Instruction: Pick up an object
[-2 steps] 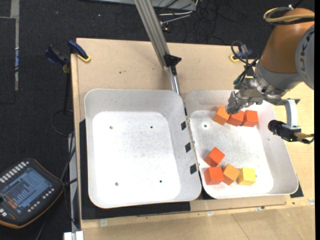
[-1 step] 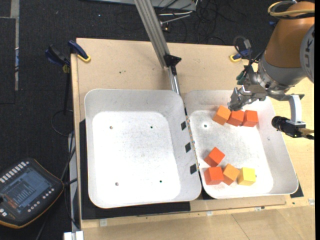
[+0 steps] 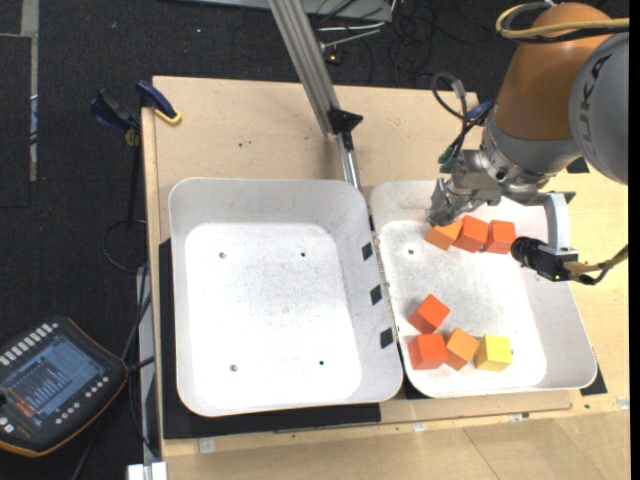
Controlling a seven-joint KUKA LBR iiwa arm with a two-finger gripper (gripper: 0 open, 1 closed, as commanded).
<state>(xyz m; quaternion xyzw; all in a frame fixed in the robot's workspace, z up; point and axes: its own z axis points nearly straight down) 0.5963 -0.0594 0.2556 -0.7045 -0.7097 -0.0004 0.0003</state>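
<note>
Yellow block near right bin's front rim; gripper grip unclear

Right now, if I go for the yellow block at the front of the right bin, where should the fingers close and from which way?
Come straight down on the yellow block. Its left face touches an orange block, so a finger there would probably jam. Close instead on its near and far faces, which look free; the bin wall lies to its right, leaving that side tighter.
</note>
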